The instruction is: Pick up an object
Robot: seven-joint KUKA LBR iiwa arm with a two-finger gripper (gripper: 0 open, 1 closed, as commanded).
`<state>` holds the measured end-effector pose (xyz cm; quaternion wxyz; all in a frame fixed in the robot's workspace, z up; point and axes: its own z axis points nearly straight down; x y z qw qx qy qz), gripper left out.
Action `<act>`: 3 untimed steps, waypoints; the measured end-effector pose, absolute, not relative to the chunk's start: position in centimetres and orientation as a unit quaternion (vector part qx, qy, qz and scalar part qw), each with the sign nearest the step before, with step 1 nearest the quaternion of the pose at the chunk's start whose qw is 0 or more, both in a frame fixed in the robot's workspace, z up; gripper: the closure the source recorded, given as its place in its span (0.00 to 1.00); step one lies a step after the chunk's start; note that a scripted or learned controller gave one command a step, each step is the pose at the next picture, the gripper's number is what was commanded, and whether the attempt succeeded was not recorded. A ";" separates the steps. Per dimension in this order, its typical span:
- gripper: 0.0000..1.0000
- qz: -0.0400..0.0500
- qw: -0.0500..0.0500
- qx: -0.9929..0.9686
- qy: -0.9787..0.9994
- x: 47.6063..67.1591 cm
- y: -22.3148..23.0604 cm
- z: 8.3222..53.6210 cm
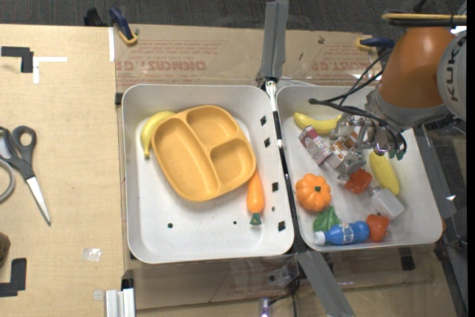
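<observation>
Left bin point(148, 234) apparently: plate point(202, 152), banana point(152, 128), carrot point(255, 197)

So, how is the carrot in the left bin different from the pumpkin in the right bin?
The carrot is long and thin, while the pumpkin is round and squat. The carrot lies in the left bin, touching the edge of the yellow plate; the pumpkin sits in the right bin among many small things. The carrot's green end points toward the near edge; the pumpkin's stem points up. Both are orange toy vegetables.
</observation>
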<state>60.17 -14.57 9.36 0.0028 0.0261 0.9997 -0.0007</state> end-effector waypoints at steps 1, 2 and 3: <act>0.00 0.000 0.001 0.097 0.995 58.6 -14.2 9.3; 0.00 0.000 0.002 0.139 0.990 56.2 -15.6 9.3; 1.00 0.000 0.004 0.137 0.991 56.3 -15.5 10.3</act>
